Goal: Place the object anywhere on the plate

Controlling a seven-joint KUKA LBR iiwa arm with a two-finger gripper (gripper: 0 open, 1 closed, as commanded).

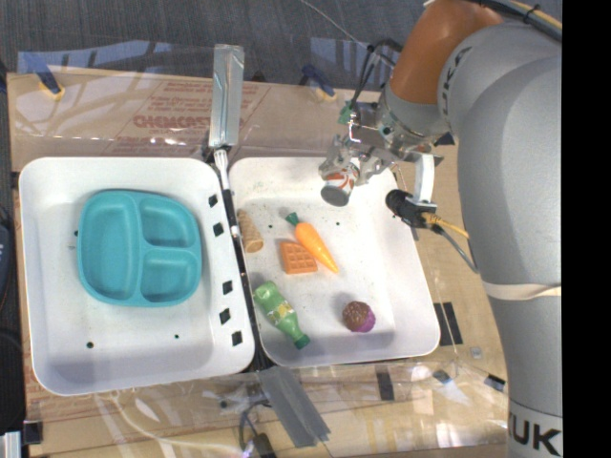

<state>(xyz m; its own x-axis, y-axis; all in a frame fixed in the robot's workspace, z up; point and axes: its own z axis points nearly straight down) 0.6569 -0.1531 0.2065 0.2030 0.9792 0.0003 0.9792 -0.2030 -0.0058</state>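
The tool (340, 181) hangs above the right bin; grip state cannot be determined. The plate (139, 247) lies far left of it.

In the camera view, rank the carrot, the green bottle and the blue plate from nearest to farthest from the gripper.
Measured from the gripper, at the right bin's far edge:
1. Carrot, mid right bin, just below the gripper.
2. Green bottle, near-left corner of the right bin.
3. Blue plate, in the left bin, across the divider.
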